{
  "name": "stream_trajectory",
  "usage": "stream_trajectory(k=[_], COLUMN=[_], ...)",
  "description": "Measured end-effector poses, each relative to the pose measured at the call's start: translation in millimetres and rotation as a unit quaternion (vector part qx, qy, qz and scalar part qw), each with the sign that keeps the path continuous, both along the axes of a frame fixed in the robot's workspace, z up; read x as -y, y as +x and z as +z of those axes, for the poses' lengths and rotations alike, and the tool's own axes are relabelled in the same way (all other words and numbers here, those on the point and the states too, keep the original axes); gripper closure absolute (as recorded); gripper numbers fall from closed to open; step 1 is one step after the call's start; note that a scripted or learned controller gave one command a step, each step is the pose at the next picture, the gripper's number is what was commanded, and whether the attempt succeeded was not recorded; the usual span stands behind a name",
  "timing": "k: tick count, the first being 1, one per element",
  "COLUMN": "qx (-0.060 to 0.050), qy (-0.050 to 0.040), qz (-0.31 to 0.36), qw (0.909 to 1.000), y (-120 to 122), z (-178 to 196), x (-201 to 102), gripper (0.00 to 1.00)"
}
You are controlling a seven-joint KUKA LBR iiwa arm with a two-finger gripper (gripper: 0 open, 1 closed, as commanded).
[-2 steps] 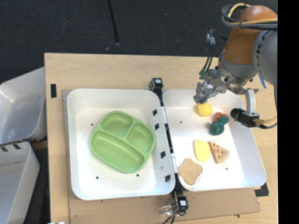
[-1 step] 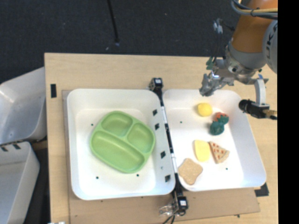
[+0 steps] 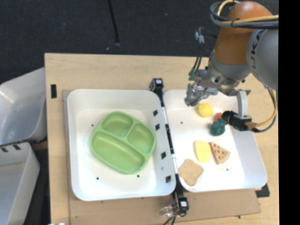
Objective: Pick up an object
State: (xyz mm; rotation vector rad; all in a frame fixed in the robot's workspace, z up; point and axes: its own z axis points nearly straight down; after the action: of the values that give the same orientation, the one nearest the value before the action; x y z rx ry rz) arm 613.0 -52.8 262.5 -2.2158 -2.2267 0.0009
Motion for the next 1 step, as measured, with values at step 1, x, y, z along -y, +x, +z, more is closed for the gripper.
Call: stream_trajectory(k=[1], qx=[0.000], qy=[0.0002], qz=[0.000], qw=[1.0000], y=[-24.3], z=[-9.9], x=[-54.1], gripper=[1.00])
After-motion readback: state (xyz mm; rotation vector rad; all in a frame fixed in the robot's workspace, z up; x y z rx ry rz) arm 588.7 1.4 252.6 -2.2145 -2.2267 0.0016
